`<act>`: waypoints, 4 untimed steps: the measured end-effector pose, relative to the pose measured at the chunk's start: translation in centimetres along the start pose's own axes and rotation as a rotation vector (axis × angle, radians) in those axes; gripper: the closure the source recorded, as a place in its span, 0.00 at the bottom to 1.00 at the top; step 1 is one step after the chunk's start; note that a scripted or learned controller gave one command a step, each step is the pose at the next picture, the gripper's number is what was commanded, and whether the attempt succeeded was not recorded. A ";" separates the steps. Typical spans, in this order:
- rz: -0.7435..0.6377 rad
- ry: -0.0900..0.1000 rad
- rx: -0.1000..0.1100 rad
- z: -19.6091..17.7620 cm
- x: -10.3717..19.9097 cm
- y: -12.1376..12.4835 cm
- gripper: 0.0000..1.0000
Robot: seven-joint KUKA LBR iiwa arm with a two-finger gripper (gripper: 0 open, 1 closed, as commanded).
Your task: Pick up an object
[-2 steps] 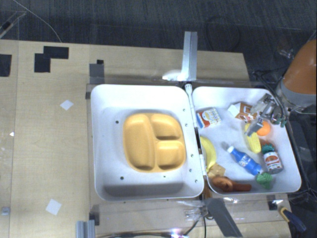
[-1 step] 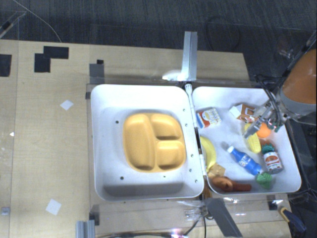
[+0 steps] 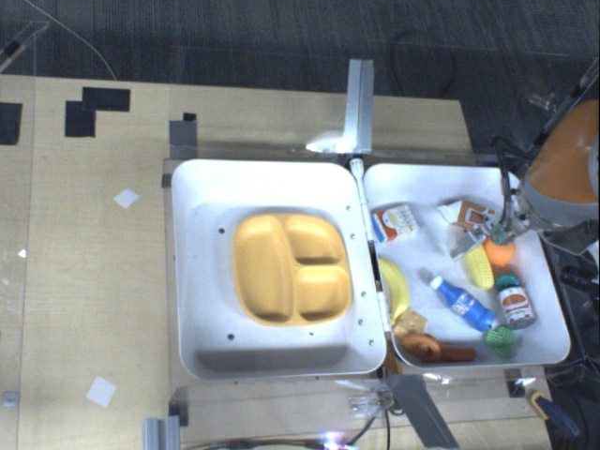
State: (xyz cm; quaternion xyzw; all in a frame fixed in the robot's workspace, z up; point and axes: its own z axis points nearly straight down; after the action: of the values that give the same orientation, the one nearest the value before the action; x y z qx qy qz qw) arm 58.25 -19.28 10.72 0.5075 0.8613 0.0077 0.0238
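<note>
The right bin (image 3: 412,178) holds several small items. Among them are a red-and-white carton (image 3: 396,221), a second carton (image 3: 472,215), a yellow corn cob (image 3: 479,267), an orange ball (image 3: 501,255), a blue bottle (image 3: 465,306), a banana (image 3: 397,287), a brown sausage (image 3: 441,350), a green piece (image 3: 502,342) and a small red-labelled jar (image 3: 515,306). My gripper (image 3: 487,236) is low over the right side of this bin, right above the corn cob and the orange ball and beside the second carton. Nothing shows as lifted.
The left bin (image 3: 202,251) bears a yellow divided tray (image 3: 286,267). The arm's orange band (image 3: 567,162) hangs over the right bin's far right corner. A metal post (image 3: 359,101) stands behind the seam between the bins.
</note>
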 end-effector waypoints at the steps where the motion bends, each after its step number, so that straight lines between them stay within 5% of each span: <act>1: 0.149 0.022 0.029 1.7 2.5 -2.3 0.00; 2: 0.141 0.016 0.023 0.3 2.4 -2.0 1.00; 3: 0.133 0.012 0.018 -0.8 2.3 -1.7 1.00; 4: 0.291 0.030 0.031 -1.6 2.3 -4.8 1.00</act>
State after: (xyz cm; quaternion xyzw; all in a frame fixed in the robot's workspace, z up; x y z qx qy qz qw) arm 52.83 -19.61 12.01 0.6271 0.7789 0.0052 0.0016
